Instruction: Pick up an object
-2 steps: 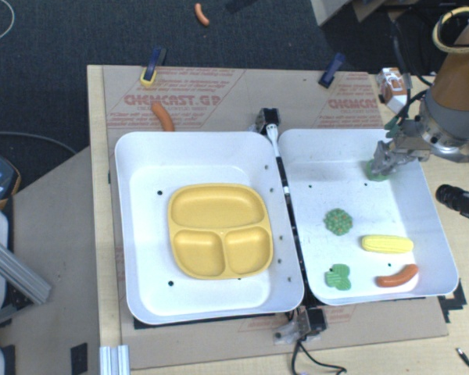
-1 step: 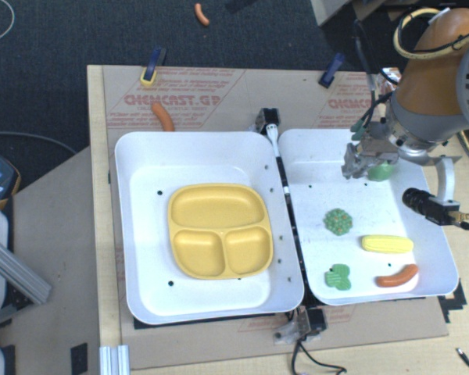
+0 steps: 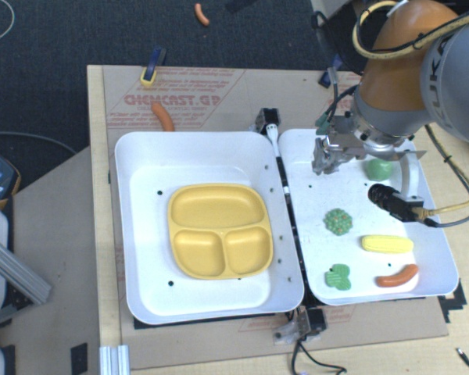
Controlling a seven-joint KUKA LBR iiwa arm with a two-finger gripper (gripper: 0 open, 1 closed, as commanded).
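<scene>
My gripper (image 3: 329, 162) hangs over the upper left part of the right bin (image 3: 301, 151), above bare white floor. A pale green object (image 3: 380, 169) lies just to its right, partly hidden by the wrist. Lower in the same bin lie a round green knobbly piece (image 3: 338, 222), a yellow corn cob (image 3: 387, 244), a green broccoli-like piece (image 3: 338, 276) and an orange-red sausage (image 3: 396, 276). None of them is seen inside the gripper.
The left bin (image 3: 137, 178) holds a yellow divided plate (image 3: 219, 230). On the cardboard behind it lie an orange carrot-like piece (image 3: 162, 116) and a yellow and blue clamp (image 3: 150, 69). A black cable part (image 3: 388, 199) hangs below the wrist over the right bin.
</scene>
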